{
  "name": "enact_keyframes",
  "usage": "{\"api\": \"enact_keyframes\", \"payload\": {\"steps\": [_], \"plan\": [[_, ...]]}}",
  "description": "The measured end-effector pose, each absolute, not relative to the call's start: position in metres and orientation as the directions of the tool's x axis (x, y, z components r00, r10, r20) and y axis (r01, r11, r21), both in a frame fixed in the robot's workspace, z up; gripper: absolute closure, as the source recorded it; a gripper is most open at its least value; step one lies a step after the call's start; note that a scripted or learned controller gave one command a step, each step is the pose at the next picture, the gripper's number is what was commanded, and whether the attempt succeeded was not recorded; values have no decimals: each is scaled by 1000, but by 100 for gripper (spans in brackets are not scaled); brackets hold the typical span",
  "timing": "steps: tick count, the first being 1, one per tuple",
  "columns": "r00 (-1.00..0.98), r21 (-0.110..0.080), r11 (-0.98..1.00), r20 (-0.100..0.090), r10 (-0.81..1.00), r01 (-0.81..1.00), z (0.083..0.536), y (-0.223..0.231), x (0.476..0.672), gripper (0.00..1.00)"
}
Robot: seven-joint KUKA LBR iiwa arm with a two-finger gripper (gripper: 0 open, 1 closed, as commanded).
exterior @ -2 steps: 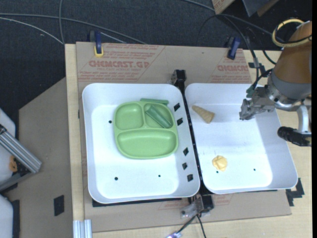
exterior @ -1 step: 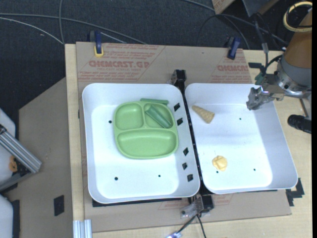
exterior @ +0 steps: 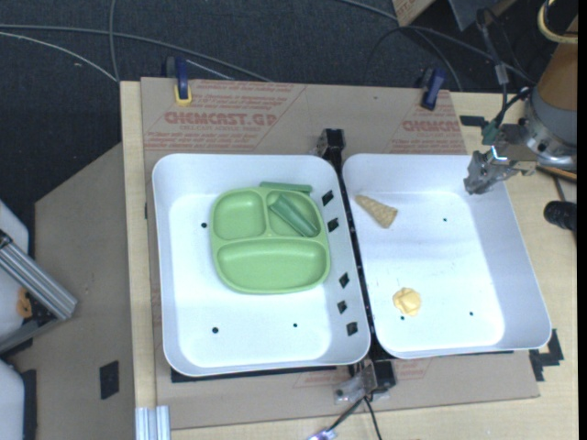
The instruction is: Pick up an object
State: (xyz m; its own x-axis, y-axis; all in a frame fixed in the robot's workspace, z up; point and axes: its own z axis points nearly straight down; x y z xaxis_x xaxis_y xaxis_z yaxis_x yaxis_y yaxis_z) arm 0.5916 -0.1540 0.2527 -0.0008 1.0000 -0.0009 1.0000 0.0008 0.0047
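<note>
In the left bin (exterior: 183,319) sits a green divided plate (exterior: 269,242) with a green pod-shaped piece (exterior: 293,213) in its upper right compartment. The right bin (exterior: 514,291) holds a tan wedge (exterior: 377,210) near its upper left and a small yellow lump (exterior: 407,302) lower down. My gripper (exterior: 481,178) hangs over the right bin's upper right corner, well away from both loose pieces. Nothing shows between its fingers.
Blue clamps (exterior: 183,85) (exterior: 432,86) pin the cardboard sheet at the back. Black clips (exterior: 332,143) join the two bins along the middle seam. A metal rail (exterior: 32,278) lies off the bench at the left, cables run behind.
</note>
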Motion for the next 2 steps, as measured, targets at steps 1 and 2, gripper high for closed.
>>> {"api": "enact_keyframes", "payload": {"steps": [1, 2], "plan": [[-5, -2, 5, 3, 1000, 1000, 258, -97, 582, 100], [-5, -4, 5, 3, 1000, 1000, 243, -46, 573, 100]]}}
